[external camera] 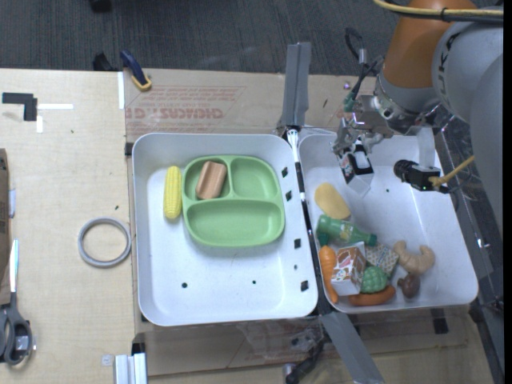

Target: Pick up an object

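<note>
Over the right bin [448, 214], near its far wall, hangs the gripper [354, 160], dark fingers pointing down, carried by the grey arm [472, 62] with its orange band [420, 22]. Whether the fingers are spread or pressed together — cannot tell from this angle, they blur into one dark shape. Nothing visible between them, folks.

Just below the gripper, toward the camera, lies a pale yellow lemon-like piece [332, 201], close but apart from the fingertips. Further down from it sits a green bottle [342, 232] on its side. Nearest the camera, well away from the gripper, a crowded heap: a small carton with red print [347, 264], a green broccoli-like piece [374, 279], an orange carrot [370, 298] along the front wall, a tan croissant [414, 258] and a brown mushroom-like piece [409, 286] to its right.

Off to the gripper's side, across the divider, the left bin [216, 294] holds a green compartment plate [234, 201]. A hot dog [210, 180] rests in its far-left compartment, and a yellow corn cob [172, 192] lies just beside the plate's outer edge, on the bin floor.

Out on the bench [64, 174], well apart from everything, lies a grey ring [105, 242], and scissors [14, 330] sit at the edge.
</note>
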Controlling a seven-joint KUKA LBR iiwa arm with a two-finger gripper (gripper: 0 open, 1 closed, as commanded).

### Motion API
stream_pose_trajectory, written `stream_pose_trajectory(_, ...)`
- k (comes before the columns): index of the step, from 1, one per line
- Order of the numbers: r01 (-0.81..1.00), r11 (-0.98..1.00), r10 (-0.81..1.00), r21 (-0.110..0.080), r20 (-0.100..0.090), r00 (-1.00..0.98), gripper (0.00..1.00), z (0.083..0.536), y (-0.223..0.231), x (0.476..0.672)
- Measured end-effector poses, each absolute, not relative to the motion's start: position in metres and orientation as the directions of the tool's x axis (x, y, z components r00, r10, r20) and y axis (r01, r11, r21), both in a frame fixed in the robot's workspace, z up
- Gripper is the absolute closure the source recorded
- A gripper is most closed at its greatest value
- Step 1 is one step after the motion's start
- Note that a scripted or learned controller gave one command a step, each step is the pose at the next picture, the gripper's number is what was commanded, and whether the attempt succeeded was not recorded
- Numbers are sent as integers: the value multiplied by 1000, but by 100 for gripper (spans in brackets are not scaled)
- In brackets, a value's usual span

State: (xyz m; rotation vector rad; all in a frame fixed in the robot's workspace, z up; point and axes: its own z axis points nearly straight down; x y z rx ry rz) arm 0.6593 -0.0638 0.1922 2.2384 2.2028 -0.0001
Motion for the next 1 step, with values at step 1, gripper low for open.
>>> stream_pose_trajectory(1,998,-62,998,-3,-1,62,100,191,-81,625)
